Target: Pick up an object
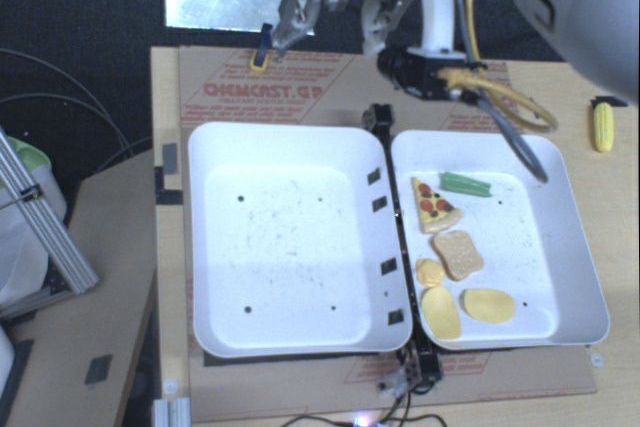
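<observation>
I am hovering my pincer (330, 15), grip unclear, at the frame's top, well above the bins. Aiming for the green stick (466, 183), lying apart in the right bin (570, 215).

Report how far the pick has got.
Done: nothing visible yet. The pizza slice, green piece, bread slice and yellow pieces all lie in the right bin. In hand: the gripper hangs above the bench behind the bins, with no object between its fingers. Left: descend, grasp, lift.
</observation>
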